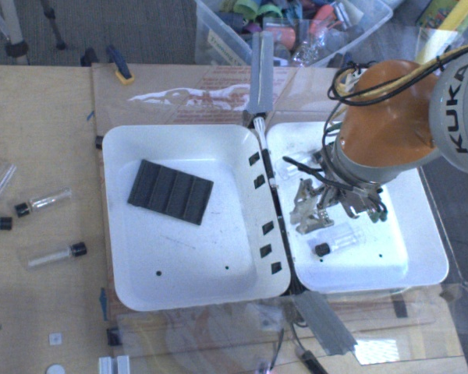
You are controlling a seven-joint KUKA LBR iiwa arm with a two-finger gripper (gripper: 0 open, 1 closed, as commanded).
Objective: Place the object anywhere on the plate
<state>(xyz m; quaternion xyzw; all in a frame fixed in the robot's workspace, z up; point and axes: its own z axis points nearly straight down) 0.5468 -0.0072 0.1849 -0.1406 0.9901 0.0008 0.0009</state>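
A dark grey ribbed plate (170,192) lies flat in the left bin (125,154), towards its back left. A clear tube with a black cap (337,244) lies on the floor of the right bin (421,248), near the front. My gripper (313,209) hangs over the right bin just behind and left of the tube, close to the divider. Its silvery fingers (303,197) stand apart, open, with nothing between them. The tube lies free of them. The orange band of the arm (382,127) hides the back of the right bin.
Black clips (265,228) run along the divider between the bins. Several loose capped tubes (43,202) lie on the bench at the left. A clear tub of coloured toys (296,14) stands behind the bins.
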